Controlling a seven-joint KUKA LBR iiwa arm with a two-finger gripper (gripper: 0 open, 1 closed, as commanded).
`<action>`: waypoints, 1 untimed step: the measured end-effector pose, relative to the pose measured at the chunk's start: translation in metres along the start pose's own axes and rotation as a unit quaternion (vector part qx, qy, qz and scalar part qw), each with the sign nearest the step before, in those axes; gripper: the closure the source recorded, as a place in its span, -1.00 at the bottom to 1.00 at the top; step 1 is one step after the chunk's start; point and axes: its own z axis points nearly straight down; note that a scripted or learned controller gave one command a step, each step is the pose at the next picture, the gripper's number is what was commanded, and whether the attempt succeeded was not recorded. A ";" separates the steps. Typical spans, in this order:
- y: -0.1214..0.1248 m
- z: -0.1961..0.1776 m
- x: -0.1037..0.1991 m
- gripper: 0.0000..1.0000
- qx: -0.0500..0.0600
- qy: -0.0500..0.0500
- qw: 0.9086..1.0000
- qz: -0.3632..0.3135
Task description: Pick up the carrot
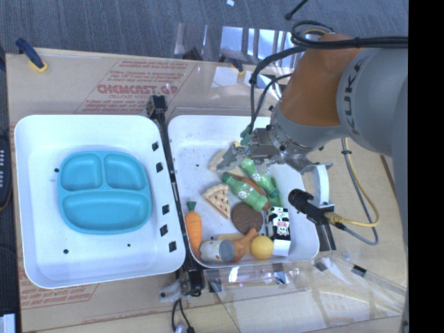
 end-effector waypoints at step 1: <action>0.103 0.050 -0.030 -1.00 -0.002 -0.003 0.991 -0.136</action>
